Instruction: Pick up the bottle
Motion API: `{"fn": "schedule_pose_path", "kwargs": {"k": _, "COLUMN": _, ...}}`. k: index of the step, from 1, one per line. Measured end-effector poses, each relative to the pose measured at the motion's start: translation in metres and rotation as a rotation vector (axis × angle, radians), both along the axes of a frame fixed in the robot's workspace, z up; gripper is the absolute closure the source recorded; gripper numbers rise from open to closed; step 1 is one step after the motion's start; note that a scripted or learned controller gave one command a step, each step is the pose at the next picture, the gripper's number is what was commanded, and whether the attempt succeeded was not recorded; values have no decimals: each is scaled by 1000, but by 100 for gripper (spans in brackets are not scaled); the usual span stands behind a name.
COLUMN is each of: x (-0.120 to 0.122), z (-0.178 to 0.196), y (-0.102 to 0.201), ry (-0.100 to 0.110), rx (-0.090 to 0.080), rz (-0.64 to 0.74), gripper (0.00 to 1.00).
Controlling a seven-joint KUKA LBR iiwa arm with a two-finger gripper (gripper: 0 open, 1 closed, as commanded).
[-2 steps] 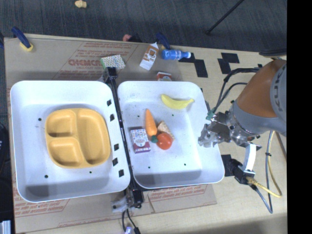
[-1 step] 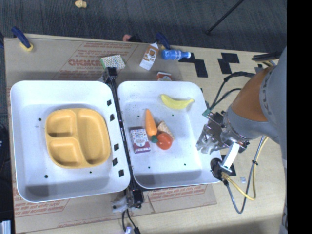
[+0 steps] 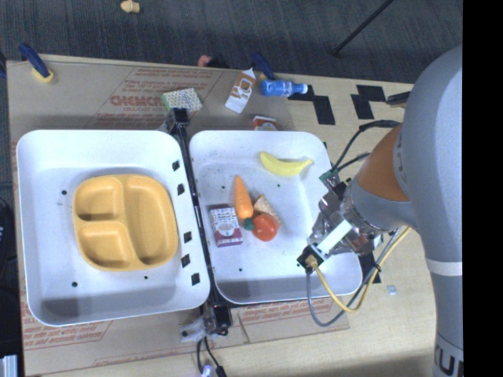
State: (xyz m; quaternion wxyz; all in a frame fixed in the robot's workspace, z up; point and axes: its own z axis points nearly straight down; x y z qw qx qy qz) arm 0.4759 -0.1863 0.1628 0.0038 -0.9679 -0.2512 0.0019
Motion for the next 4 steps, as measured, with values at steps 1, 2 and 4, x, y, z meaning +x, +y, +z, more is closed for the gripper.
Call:
{"fn": "schedule_pose_path", "kwargs": {"k": 1, "x": 0, "z": 18, "y": -13, "ry": 0, "rx": -4, "rz": -236, "gripper": 100}}
{"fn": "schedule_pose_path", "kwargs": {"k": 2, "x": 0, "z": 36, "y": -14, "ry": -1, "rx": -4, "rz": -300, "gripper": 100}}
{"fn": "schedule_pose_path", "kwargs": {"k": 4, "x": 0, "z": 58, "y": -24, "ry": -1, "rx": -4, "rz": -299, "gripper": 100}}
